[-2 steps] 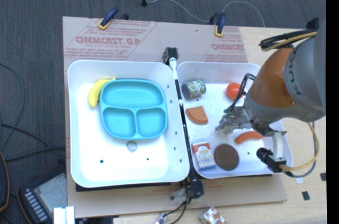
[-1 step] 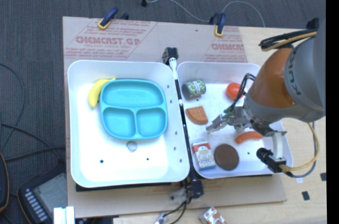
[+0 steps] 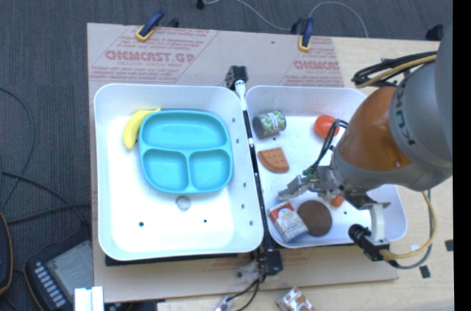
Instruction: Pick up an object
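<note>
— Gripper point(image 3: 303, 184) first: where do you see it?

— Look in the right white bin point(image 3: 294, 98). It hangs low above the floor, metal fingers point(image 3: 291, 190) spread apart with nothing between them.

— What lies closest to you?

— At the near edge, a small red-and-white carton point(image 3: 288, 222) touches a round brown disc point(image 3: 315, 217), both just below the gripper.

— Farther back?

— A flat orange wedge point(image 3: 275, 159), then a squat green-labelled can point(image 3: 269, 123) and a red-orange ball point(image 3: 324, 126) by the far wall.

— The left bin point(image 3: 118, 177)?

— You have a blue divided plastic tray point(image 3: 185, 151), a yellow banana point(image 3: 135, 127) touching its far-left corner.
</note>
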You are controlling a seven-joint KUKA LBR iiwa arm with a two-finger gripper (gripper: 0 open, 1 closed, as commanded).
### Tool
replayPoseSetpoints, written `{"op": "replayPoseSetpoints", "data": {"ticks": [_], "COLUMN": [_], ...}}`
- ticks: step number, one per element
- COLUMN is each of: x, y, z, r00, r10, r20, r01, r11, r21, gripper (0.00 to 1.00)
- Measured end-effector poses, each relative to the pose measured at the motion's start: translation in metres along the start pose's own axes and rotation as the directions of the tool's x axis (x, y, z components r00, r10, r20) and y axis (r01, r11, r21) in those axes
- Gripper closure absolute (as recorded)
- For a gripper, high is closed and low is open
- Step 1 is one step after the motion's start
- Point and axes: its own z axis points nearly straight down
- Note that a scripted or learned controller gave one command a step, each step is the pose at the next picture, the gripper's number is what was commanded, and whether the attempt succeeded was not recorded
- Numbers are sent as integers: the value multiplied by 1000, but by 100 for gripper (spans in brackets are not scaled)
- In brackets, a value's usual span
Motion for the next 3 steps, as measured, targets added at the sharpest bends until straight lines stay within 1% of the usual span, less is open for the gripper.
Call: {"op": "replayPoseSetpoints", "data": {"ticks": [1, 2, 3], "x": [0, -59, -59], "y": [1, 79, 78], "z": [-10, 1, 2], "r00": [1000, 1000, 1000], "r10": [0, -3, -4], "r20": [-3, -6, -5], "r01": [0, 3, 4], "r11": [1000, 1000, 1000], "r21": [2, 8, 8], "gripper": [100, 100, 0]}}
